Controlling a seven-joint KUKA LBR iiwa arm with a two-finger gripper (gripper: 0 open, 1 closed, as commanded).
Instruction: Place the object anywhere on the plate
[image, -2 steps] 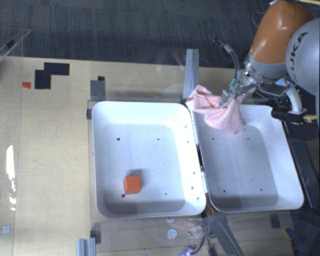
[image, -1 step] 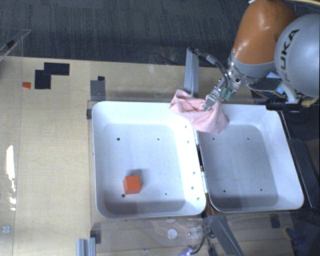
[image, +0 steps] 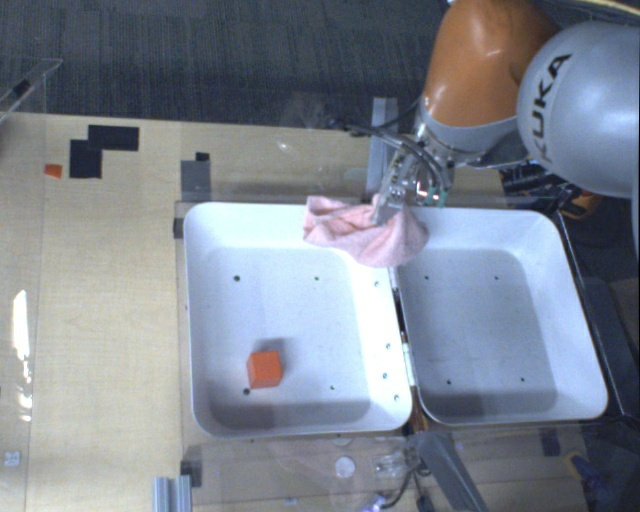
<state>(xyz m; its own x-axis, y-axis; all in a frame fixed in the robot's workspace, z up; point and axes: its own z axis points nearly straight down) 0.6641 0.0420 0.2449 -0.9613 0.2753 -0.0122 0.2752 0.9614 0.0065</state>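
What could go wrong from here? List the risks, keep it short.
1. The pink cloth hangs from the claw over the ridge between the left bin and the right bin; it could snag or slip free.
2. No plate is visible, so it may land in the wrong spot.

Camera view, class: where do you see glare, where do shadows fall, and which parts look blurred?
Camera view: white glare streaks on the bench at left; soft shadows along the near inner walls of the left bin and right bin; the orange block casts a small shadow; the pink cloth hanging at the hand looks slightly soft.
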